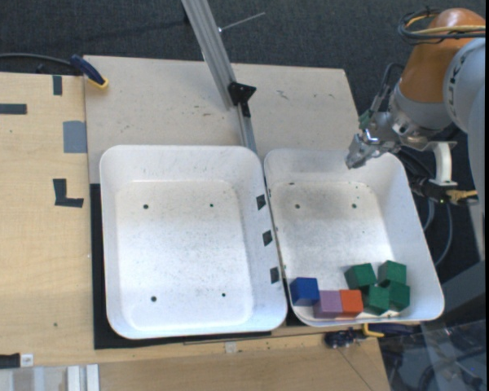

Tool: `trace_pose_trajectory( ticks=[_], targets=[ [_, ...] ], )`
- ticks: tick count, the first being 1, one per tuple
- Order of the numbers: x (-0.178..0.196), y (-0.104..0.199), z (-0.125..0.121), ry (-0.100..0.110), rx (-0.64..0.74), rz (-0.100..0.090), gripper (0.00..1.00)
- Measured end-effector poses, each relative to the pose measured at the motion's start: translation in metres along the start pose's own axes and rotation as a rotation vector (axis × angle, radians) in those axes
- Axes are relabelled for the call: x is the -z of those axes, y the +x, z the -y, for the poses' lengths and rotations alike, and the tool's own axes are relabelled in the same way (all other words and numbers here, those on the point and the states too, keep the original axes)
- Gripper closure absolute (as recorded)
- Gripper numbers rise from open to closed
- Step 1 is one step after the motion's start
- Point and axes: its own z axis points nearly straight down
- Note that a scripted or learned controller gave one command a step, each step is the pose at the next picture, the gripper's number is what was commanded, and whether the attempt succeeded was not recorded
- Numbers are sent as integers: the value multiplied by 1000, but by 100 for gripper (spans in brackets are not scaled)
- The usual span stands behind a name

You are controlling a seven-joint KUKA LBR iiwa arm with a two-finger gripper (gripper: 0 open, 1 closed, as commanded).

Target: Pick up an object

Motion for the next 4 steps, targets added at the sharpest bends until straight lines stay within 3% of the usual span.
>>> trace_pose_trajectory(
  ticks=[1, 2, 4],
  targets=[
    [62, 4, -7, -3, 1, 1, 100],
    [76, 5, -8, 3, 0, -1, 100],
    [59, 99, 22, 7, 3, -3, 100]
  ],
)
